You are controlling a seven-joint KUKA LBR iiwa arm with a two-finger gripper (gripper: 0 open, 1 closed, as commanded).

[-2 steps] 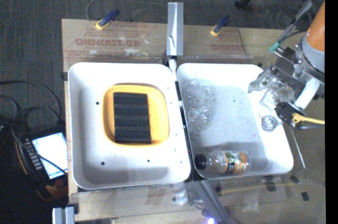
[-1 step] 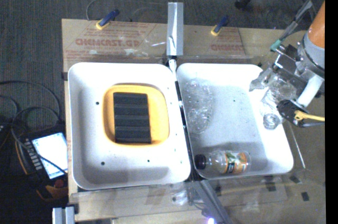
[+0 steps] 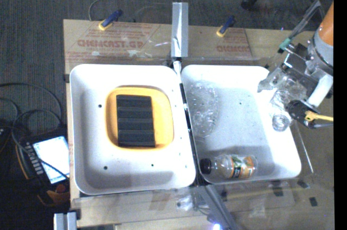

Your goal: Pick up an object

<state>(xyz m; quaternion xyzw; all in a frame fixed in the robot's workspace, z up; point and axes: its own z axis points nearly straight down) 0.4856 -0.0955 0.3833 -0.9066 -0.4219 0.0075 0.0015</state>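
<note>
Approach stage, by my judgement: the tool point(image 3: 297, 94) hangs over the right bin's point(image 3: 244, 115) right rim with nothing visibly held; whether it is open cannot be told. Candidate objects: a bottle point(image 3: 230, 166) lying along the near wall and crumpled clear plastic point(image 3: 203, 107) beside the divider. The next move calls for descent onto one. The left bin point(image 3: 87, 115) carries a yellow tray point(image 3: 140, 117).

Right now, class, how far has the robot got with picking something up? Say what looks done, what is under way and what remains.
Done: nothing looks lifted. The bottle lies at the right bin's near edge, the clear plastic piece by its left wall, and the yellow tray sits in the left bin. Under way: the hand is at the right bin's right rim; whether it grips anything is unclear. Left: a clear grasp and lift.
</note>
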